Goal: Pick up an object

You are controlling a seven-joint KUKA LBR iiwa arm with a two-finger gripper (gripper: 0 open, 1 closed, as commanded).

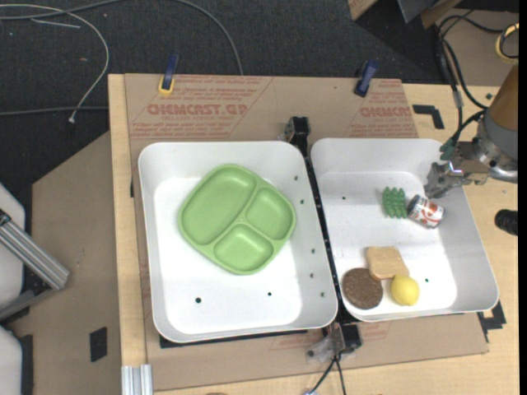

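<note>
- The bench (247, 109) is a brown cardboard-covered board with red printing, and it carries two shallow white bins side by side.
- The left bin (165, 212) holds a green divided plate (237, 218) with three compartments, lying near the middle of this bin.
- The right bin (362, 159) holds all the small things.
- The arm comes in at the right edge of the bench, and the gripper (436, 181) is low over the far right part of the right bin. I cannot tell how its fingers stand.
- A round brown cookie (362, 288) lies near the near edge of the right bin.
- A tan cracker (385, 262) touches the cookie on its far right side.
- A small red and white can (426, 212) lies on its side just below the gripper.
- A green ridged toy (395, 202) lies just beside the can, on its left.
- A yellow lemon (404, 290) lies just to the right of the cookie.
</note>
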